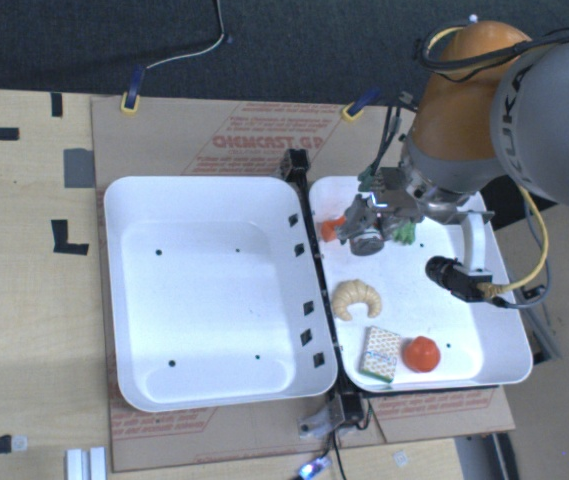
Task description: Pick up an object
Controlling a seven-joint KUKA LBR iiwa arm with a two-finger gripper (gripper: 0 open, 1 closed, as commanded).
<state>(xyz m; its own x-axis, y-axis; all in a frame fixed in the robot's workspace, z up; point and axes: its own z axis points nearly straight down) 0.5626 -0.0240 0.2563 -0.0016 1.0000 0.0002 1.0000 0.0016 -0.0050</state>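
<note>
Arm (474, 98): grey, orange-banded, highest over the bench, reaching in from the right.
Gripper (366, 233): low over the far-left part of the right bin (504, 366); whether it is spread or pressed together cannot be told; nothing visibly held.
Progress: judged not yet picked; grasp and lift remain.
Orange item (330, 230): just beside the gripper, against the dividing wall; probable target.
Green item (404, 234): just beside the gripper, opposite side.
Croissant (356, 298): near, lying apart.
Yellow-green packet (381, 353), red ball (423, 354): side by side near the front rim, well apart from the gripper.
Left bin (204, 298): adjoining.
Obstruction: the dividing wall may crowd a grasp on the orange item.
</note>
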